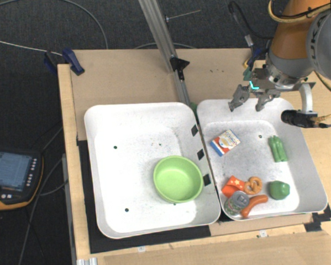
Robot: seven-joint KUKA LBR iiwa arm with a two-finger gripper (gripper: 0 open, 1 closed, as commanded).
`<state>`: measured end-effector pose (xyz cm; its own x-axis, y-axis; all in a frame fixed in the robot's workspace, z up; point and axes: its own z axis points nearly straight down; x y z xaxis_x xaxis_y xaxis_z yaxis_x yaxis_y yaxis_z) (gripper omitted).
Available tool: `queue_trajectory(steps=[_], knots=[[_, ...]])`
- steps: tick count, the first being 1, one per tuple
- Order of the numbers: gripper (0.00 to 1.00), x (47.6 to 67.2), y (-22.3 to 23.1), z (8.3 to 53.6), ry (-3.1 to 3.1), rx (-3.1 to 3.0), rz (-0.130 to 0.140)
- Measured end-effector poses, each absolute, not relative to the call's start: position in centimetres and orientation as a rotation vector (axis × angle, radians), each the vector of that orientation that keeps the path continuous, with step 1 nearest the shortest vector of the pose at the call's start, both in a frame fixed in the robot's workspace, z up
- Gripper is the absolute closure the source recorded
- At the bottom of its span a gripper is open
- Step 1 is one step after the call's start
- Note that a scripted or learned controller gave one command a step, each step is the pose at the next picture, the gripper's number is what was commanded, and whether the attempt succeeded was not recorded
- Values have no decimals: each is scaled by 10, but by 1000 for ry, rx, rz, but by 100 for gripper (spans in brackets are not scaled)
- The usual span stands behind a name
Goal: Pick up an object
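Lying nearest the fingers, flat on the floor of the right bin (302, 202), toward its upper left: a small red, white and blue packet (225, 141), taken here as the likeliest object. Sat tilted, long axis running from lower left to upper right, red-and-blue end pointing lower left. Further out: a green ridged piece (277, 149) near the right wall, long axis nearly up-down; a round green item (278, 189), a pretzel-shaped piece (253, 184), orange bits and a red sausage shape (252, 205) crowded along the near edge. Beyond, in the left bin (100, 155), a green bowl (178, 179).

Hovered over the right bin's far rim: gripper (249, 99), fingers spread wide, nothing between them. Judged as approach, before any descent. Called next for travel toward the packet, wrist turned so the fingers straddle its short side, then down.
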<state>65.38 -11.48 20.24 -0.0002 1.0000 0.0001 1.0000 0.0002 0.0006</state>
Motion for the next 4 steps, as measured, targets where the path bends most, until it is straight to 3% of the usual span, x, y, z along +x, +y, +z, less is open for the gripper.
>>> queue_trajectory(steps=[1,3,4], knots=[[0,654,-115,202,2221,2221,1],[0,652,-112,93,2224,2223,-4],[100,654,-112,107,2221,2219,3]])
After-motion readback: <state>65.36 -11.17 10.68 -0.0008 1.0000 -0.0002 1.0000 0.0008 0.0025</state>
